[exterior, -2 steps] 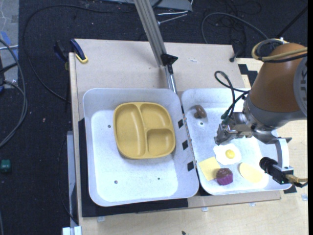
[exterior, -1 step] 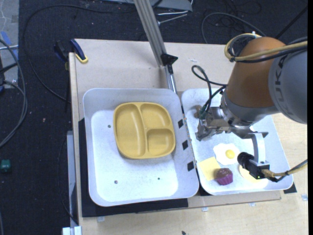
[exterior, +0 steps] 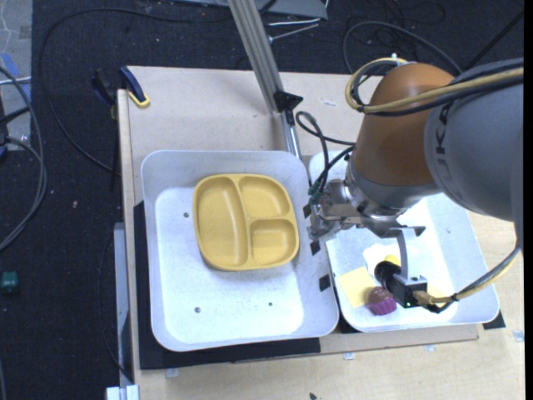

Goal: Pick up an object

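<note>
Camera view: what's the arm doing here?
The arm reaches over the right bin, with its wrist low above the bin's left side. I can't see it holding anything. A flat yellow piece and a small purple thing lie at that bin's front. A yellow divided plate sits in the left bin.

Grey arm (exterior: 479,140) in from the right — orange band (exterior: 400,123) uppermost, wrist (exterior: 376,192) turned downward, hand (exterior: 331,213) low beneath it

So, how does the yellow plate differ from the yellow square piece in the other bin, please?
The plate is far larger than the square piece. The plate has three compartments; the piece looks flat. The plate lies in the left bin, the piece in the right bin. Both are yellow.
</note>
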Controlling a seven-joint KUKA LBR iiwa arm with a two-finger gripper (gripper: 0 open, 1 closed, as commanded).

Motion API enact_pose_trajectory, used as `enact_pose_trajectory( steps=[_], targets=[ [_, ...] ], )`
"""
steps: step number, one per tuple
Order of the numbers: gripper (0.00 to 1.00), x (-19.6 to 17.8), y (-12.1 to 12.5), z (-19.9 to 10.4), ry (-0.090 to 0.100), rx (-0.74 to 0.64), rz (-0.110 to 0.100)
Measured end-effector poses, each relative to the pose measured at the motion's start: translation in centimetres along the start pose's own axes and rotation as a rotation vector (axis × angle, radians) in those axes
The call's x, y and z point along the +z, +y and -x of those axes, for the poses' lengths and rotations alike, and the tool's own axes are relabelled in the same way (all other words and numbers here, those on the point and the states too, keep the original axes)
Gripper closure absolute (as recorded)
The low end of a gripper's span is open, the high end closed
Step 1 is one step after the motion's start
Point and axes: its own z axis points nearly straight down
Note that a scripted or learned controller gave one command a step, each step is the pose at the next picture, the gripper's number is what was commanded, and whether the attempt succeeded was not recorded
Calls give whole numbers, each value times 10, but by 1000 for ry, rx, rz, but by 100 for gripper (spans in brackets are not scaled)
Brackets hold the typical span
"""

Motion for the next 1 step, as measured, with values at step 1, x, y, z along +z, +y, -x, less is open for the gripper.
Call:
enact_pose_trajectory(
  steps=[1],
  targets=[
    [100, 0, -7, -52, 0, 0, 0]
  ],
)
